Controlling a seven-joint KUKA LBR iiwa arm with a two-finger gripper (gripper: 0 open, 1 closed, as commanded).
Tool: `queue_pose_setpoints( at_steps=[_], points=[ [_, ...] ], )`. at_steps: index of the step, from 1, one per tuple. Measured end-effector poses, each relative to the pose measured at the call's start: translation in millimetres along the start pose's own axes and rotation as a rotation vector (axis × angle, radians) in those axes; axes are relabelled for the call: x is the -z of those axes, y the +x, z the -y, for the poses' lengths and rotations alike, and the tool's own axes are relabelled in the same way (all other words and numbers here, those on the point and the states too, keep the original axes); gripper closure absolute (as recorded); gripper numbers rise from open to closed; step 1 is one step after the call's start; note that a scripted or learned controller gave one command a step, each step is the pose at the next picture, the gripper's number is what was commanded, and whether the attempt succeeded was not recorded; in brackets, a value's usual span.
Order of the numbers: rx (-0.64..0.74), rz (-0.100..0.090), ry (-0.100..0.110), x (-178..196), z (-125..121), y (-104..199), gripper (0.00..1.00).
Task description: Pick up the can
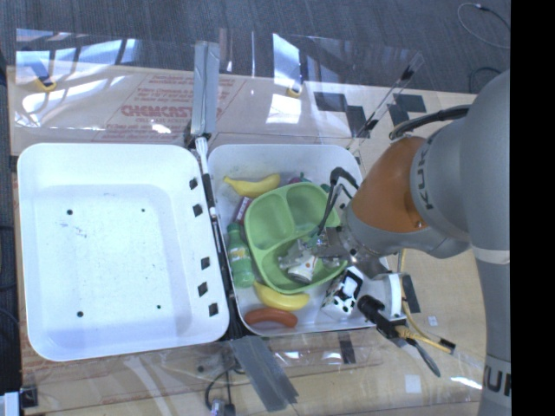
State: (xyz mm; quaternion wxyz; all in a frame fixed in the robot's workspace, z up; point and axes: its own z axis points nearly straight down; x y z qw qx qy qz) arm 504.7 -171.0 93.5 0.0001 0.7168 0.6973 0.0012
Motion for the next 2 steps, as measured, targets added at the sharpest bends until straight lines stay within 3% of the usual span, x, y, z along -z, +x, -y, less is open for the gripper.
queue_pose_setpoints(
  at_steps=[1,2],
  points=[
    [0.005,0.001,0.001,9,-1,-1,1.0],
    [-0.204,0.001,0.006,126,-52,60,1.0]
  ],
)
